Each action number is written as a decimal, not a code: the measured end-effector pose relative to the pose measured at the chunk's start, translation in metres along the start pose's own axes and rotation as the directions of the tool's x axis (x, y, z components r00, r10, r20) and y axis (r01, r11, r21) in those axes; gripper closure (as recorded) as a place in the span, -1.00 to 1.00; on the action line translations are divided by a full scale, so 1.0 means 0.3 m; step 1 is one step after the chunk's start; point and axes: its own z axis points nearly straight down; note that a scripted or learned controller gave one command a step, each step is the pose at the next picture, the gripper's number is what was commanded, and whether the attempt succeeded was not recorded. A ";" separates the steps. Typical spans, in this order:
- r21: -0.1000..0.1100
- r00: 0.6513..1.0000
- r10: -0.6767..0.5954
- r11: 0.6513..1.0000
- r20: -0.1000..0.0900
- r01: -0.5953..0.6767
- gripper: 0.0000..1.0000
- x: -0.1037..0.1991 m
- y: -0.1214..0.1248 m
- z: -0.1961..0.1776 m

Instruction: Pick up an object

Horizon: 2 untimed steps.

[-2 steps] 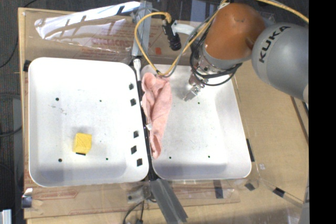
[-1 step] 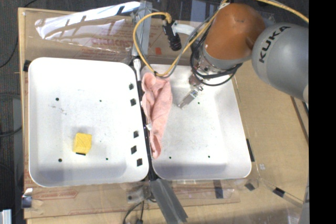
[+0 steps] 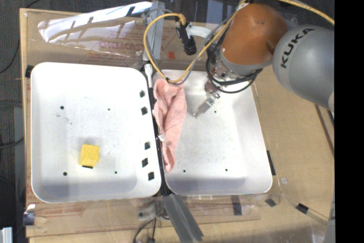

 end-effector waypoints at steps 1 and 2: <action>0.003 0.988 -0.157 0.988 -0.003 0.157 -1.00 0.018 0.014 -0.001; -0.007 0.828 -0.561 0.828 0.024 0.561 -1.00 0.028 0.050 0.009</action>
